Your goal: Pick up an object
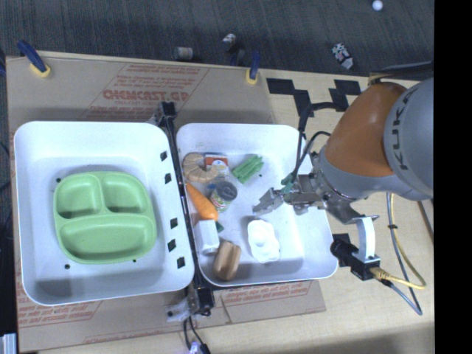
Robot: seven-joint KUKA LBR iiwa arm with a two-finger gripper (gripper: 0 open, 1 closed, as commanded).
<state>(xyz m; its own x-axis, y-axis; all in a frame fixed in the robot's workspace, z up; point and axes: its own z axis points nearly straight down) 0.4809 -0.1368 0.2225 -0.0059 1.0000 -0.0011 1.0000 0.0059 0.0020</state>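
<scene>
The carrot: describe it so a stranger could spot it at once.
Find the right bin, the one holding small items, and follow its left wall. The carrot lies there, slanting, below a tan pastry and above a white bottle. It is the one orange, tapered thing among its neighbours.

I see two white bins point(44, 142) on tan cardboard point(140, 87) printed with red lettering. The left bin holds a pale green divided tray point(105, 216). In the right bin — an orange carrot point(201, 201), a green ridged piece point(248, 167), a white lump point(263, 240), a brown bread roll point(227, 260). The arm point(383, 142) is grey, banded orange — blue clamps point(35, 59) at the far edge.
</scene>
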